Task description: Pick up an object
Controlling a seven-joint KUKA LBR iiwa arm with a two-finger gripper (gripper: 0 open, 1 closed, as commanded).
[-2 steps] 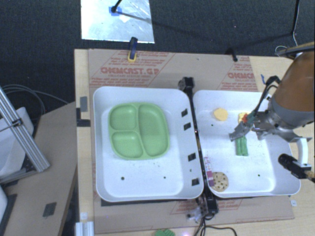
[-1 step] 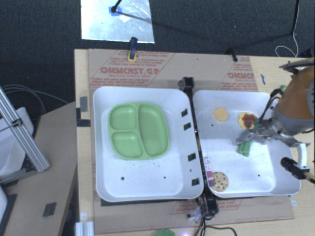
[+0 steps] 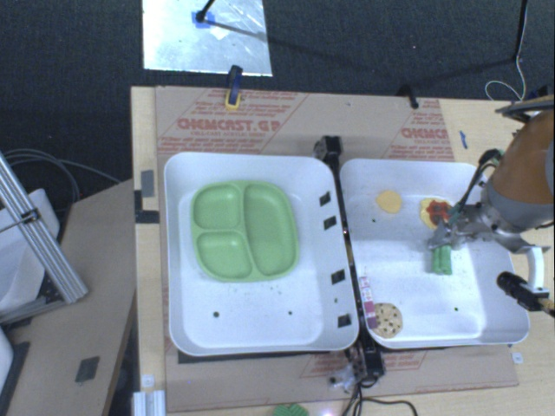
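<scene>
In the right bin [image 3: 416,319], my gripper [image 3: 445,237] reaches in from the right and is low over the bin floor. A small green object [image 3: 442,261] lies directly under and just in front of its tip; whether they touch is unclear. A red and yellow item [image 3: 433,210] sits just behind the gripper, partly covered by it. A flat yellow round piece [image 3: 389,202] lies further left. A speckled cookie [image 3: 385,320] rests near the bin's front left corner.
The left bin [image 3: 186,319] holds a green divided plate [image 3: 245,230]. A black hinge strip [image 3: 340,232] runs between the two bins. The arm's grey and orange body [image 3: 525,180] overhangs the right bin's right side.
</scene>
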